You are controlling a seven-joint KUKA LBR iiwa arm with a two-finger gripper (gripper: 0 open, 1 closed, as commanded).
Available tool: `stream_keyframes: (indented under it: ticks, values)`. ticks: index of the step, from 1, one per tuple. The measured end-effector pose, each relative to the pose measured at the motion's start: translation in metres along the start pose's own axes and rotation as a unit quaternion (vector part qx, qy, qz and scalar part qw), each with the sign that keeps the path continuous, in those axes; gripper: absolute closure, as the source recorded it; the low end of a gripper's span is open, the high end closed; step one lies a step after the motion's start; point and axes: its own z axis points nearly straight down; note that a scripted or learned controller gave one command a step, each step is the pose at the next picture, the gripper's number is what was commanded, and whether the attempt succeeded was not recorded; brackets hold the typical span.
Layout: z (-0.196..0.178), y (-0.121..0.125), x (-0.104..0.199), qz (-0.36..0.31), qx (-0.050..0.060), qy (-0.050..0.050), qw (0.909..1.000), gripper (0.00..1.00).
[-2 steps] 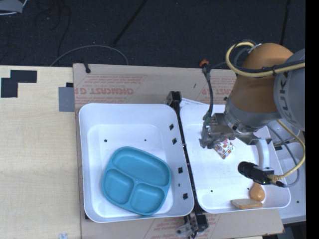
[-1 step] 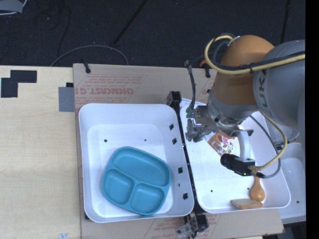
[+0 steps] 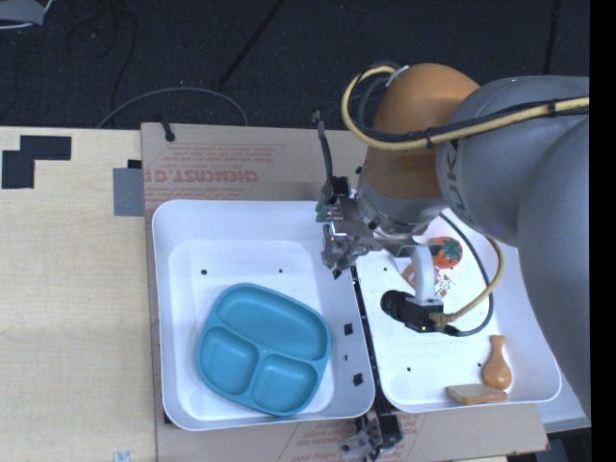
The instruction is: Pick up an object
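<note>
The gripper (image 3: 335, 258) hangs over the rim between the two bins; I cannot tell how wide it stands. A blue plate (image 3: 262, 347) fills the left bin (image 3: 183, 234), while a wooden pear (image 3: 497, 362) and a block (image 3: 469, 393) hug the right bin's (image 3: 539, 378) near corner.

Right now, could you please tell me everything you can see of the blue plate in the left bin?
The blue plate is a rounded, matte tray that looks like plastic, with three compartments: one long and two smaller. It lies flat, right side up and turned askew, on the floor of the left bin, towards its near right corner. Nothing lies in it.
</note>
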Motion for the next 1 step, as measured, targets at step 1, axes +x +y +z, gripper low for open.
stream_keyframes:
  ticks: [1]
  values:
    - [0.0104, 0.0248, 0.038, 0.001, 0.0, 0.0, 1.0, 1.0]
